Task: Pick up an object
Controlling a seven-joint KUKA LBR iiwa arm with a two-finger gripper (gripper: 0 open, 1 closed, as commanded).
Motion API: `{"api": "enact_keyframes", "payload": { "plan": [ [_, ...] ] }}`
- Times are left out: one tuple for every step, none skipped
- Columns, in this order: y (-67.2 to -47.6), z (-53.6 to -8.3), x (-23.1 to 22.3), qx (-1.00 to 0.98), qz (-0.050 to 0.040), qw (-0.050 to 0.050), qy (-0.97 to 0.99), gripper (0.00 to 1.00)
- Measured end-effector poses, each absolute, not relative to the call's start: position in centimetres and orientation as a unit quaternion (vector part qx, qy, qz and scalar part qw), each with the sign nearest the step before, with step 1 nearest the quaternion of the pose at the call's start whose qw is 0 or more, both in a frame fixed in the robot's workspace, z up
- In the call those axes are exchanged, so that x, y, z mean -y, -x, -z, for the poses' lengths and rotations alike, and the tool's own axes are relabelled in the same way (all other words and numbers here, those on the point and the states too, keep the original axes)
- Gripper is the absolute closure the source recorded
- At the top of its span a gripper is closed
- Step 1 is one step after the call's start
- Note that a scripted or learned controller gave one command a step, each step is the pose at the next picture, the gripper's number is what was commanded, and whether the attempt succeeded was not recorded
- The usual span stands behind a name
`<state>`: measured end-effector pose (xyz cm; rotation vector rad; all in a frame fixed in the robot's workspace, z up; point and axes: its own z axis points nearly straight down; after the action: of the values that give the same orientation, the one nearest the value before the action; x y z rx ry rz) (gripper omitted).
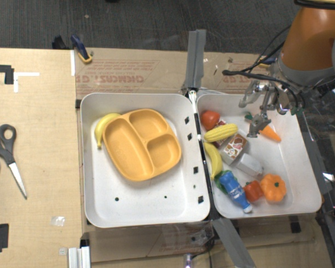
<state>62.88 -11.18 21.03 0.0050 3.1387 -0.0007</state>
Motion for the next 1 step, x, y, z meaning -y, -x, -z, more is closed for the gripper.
{"api": "enact_keyframes", "payload": {
  "plan": [
    [-56.1, -9.24, 10.09, -0.997, -0.0001, 0.002, -0.074, 0.0]
  ]
}}
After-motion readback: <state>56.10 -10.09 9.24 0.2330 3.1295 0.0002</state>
